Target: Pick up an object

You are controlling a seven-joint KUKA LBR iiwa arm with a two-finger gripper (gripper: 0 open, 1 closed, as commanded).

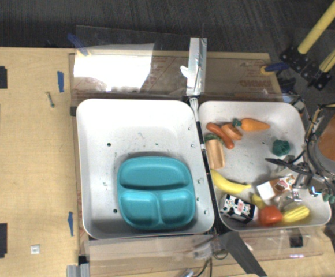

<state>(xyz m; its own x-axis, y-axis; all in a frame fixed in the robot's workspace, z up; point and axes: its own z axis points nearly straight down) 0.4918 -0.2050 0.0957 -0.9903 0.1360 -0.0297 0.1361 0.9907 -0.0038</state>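
Gripper [291, 180] low at right edge of right bin [254, 109], above white block [265, 190] and small printed item [285, 184]; state of fingers cannot be told. Nearby: tomato [270, 215], corn cob [296, 214], banana [232, 184], black-and-white box [237, 208]. Farther back: carrot [252, 125], sausages [224, 134], green piece [281, 147]. Teal divided tray [155, 191] in left bin [98, 120].

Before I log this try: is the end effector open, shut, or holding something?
End effector: cannot be told; it sits low in the right bin among the toys.
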